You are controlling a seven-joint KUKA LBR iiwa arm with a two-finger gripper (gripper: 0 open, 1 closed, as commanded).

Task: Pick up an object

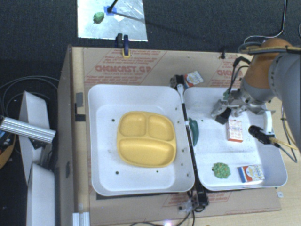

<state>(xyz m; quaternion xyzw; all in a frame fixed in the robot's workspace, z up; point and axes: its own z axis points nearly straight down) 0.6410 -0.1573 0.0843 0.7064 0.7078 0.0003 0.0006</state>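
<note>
I've got the arm (pixel 277 72) reaching in from the right, its end effector (pixel 225 111) low over the upper part of the right bin (pixel 277 173). From this slant I cannot tell how its tips are set, and nothing shows between them. Just beside it, toward the bin's middle, lies a small white and red box (pixel 234 130), flat on the bin floor. Nearer the front edge I see a green bumpy lump (pixel 221 170), and to its right a blue and white carton (pixel 250 173), also lying flat and apart from the lump. A green object (pixel 193 131) rests against the bin's left wall, right by the divider between the bins. Over in the left bin (pixel 101 126) sits a yellow sectioned tray (pixel 146 139), roughly centred. Another small packet (pixel 193 78) lies on the cardboard (pixel 141 67) behind the bins, on the table.
</note>
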